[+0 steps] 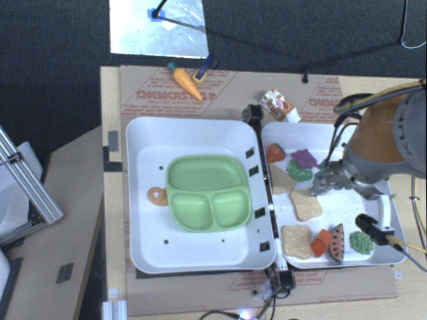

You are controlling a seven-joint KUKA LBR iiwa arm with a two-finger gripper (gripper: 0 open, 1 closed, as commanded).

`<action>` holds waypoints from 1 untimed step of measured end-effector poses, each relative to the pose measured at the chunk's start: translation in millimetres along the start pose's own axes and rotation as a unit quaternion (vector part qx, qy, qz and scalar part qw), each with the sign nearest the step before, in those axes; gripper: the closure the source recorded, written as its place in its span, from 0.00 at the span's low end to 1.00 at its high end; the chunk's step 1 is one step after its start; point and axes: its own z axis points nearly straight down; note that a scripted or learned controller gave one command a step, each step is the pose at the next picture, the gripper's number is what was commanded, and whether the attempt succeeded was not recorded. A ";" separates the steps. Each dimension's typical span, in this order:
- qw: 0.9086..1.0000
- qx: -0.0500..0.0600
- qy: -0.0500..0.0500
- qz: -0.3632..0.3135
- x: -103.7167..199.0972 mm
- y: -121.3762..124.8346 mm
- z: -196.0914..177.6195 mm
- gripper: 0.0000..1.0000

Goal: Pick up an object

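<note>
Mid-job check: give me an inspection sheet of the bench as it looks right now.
Surface: brown printed board under two shallow white bins, left bin and right bin.
Job's things: right bin holds two tan toast slices, watermelon wedge, purple piece, green pieces and red pieces.
Clutter: green divided plate and small orange ring in left bin; orange carrot and small printed carton on the board behind the bins.
Grippers: gripper low over the right bin, near the upper toast slice.
Cables: black cables by the arm and across the dark floor.
Surroundings: shiny silver sheet on the floor behind the bench.
</note>
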 end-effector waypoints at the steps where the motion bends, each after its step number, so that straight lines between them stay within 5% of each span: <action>1: 1.000 0.001 -0.001 0.000 -6.8 -2.4 -60.7 1.00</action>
